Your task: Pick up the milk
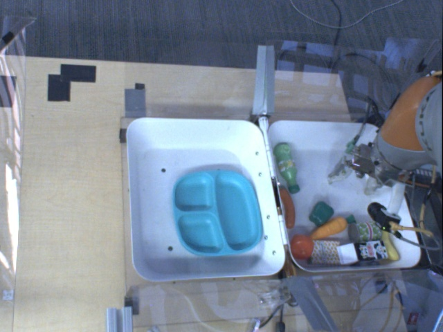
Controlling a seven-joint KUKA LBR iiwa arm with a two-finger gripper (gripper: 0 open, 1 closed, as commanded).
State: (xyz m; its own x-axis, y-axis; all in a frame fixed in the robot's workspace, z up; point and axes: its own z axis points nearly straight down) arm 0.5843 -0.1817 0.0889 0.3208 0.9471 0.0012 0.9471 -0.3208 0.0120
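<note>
The milk (349,253) is a white carton with black cow patches, lying on its side along the front wall of the right bin (315,138). My gripper (343,171) hangs over the right middle of that bin, well behind the carton and apart from it. Nothing shows in its grasp. The grey arm with its orange band (408,120) reaches in from the right edge.
Around the milk lie a red tomato (302,245), a carrot (329,227), a small can (364,230), a banana (390,245) and a green block (320,213). A green bottle (285,165) lies by the left wall. The left bin (149,185) holds a blue divided tray (217,211).
</note>
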